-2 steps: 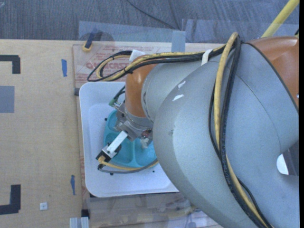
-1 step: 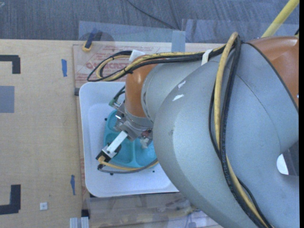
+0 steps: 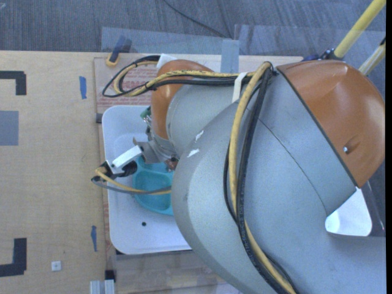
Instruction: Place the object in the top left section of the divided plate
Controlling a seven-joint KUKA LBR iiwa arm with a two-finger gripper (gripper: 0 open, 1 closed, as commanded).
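From above, the grey KUKA arm (image 3: 263, 182) reaches in from the right and covers most of the bench, its orange band (image 3: 177, 71) above the wrist. The gripper (image 3: 154, 152) points down into the white bin (image 3: 119, 122), just over a teal divided plate (image 3: 152, 192) that lies on the bin floor, partly hidden under the wrist. How the gripper is set cannot be told, and the wrist hides any object. A small dark speck (image 3: 144, 224) sits on the bin floor near the plate.
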